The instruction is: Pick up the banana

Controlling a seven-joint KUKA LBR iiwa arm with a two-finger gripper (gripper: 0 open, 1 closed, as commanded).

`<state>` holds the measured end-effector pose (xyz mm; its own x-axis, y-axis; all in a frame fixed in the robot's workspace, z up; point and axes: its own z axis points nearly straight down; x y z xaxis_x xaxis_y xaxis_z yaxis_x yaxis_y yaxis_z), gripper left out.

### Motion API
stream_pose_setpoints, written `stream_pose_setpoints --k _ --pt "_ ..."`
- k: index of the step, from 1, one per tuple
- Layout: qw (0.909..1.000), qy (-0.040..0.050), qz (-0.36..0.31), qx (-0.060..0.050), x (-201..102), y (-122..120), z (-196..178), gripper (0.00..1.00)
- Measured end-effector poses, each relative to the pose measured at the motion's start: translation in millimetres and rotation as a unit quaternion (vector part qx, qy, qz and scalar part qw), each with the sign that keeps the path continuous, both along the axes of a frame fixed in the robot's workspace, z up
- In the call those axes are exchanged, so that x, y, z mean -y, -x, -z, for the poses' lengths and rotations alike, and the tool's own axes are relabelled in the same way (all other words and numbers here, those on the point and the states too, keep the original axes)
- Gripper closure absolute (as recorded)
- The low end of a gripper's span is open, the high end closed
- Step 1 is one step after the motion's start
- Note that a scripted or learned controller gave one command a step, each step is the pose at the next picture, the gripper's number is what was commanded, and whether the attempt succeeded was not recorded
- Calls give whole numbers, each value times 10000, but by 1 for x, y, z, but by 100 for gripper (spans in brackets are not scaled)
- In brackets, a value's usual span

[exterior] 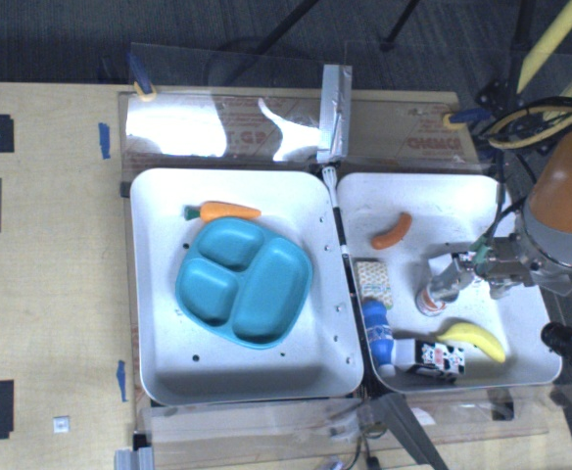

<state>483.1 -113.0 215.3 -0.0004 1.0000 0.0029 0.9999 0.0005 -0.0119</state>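
Banana [474,340]: curved, smooth yellow, at 5 o'clock in right white bin [418,192], beside black-and-white carton [437,356]. End effector [443,287]: metallic, above it near bin centre; finger opening cannot be told. Left bin [159,262]: glossy blue sectioned plate [244,280], orange carrot [225,211] at 12 o'clock

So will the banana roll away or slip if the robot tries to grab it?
Probably not roll far: the banana is curved and lies flat in the right bin, so it may just rock or spin. Its smooth, rounded skin could slip between fingers. It looks like a stiff toy, so it likely won't bend or squash.
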Motion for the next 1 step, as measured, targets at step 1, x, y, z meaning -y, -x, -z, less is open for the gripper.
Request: stream_pose_setpoints --k 1 --pt "9964 -14 -846 14 39 6 109 0"
